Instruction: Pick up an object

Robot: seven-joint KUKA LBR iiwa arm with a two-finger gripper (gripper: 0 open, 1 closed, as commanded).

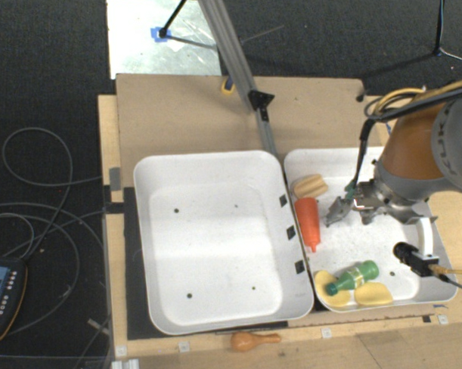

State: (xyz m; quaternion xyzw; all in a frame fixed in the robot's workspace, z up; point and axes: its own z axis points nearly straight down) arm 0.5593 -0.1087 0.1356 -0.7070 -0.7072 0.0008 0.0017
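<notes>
Two white bins side by side on the bench (319,101). Left bin (151,183) has a bare floor with lots of open room. Right bin (332,160) is crowded along its left wall and front edge. Orange carrot-like toy (309,223) lies lengthwise just beside the left wall, tan bread-like piece (310,186) above it. Green bottle (354,278) lies on its side at the front edge, touching a yellow banana-like toy (365,295). Mid floor of the right bin is open. Claw (336,212) sits low over that open floor, right of the carrot, apart from it, nothing between its tips; spread or pressed together, cannot tell. Orange-tan toy (255,339) lies on the bench outside the bins, at the front.
</notes>
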